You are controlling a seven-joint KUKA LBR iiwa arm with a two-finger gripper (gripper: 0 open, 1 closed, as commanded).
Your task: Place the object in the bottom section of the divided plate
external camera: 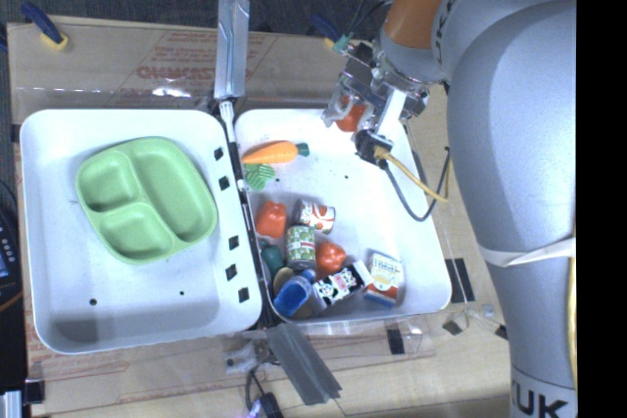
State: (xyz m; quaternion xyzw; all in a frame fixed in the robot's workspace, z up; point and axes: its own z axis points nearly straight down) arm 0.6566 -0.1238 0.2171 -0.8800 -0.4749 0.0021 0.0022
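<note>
Because the gripper (345, 116) held a small orange-red object (346, 117) between its fingers above the right bin (423, 240), the move turned on one bearing: the green divided plate (147, 199) lay toward eight o'clock, well apart, in the left bin (49, 240).

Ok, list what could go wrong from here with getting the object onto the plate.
1. The orange-red object sits at the gripper, but the grip is hard to judge; it may drop on the way.
2. The divider between the bins must be crossed.
3. The green divided plate lies at a slant, so the object could land in the wrong section.
</note>
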